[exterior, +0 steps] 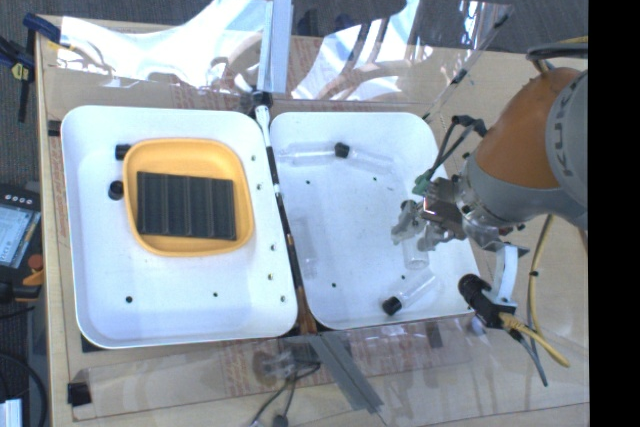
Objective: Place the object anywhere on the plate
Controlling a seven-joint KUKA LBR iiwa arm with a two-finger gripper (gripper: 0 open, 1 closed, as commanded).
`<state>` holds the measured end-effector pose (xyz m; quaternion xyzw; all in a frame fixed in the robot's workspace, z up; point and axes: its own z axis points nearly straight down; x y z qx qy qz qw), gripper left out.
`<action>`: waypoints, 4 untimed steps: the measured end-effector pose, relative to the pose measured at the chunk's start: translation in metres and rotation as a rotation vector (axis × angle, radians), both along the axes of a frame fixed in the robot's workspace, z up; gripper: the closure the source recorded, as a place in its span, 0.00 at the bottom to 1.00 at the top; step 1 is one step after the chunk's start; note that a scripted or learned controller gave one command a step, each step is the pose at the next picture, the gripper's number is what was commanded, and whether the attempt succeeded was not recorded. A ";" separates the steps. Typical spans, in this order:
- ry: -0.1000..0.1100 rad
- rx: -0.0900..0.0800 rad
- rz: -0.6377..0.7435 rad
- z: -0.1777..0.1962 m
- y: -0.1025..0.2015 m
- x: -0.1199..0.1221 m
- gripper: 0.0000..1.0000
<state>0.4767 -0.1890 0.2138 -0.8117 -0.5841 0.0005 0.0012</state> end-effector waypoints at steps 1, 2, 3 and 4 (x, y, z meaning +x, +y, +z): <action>-0.002 -0.001 0.040 0.138 0.024 0.052 1.00; 0.004 0.002 0.304 0.014 0.021 0.065 1.00; -0.001 0.000 0.555 0.054 0.046 0.108 1.00; -0.001 0.000 0.555 0.054 0.046 0.108 0.00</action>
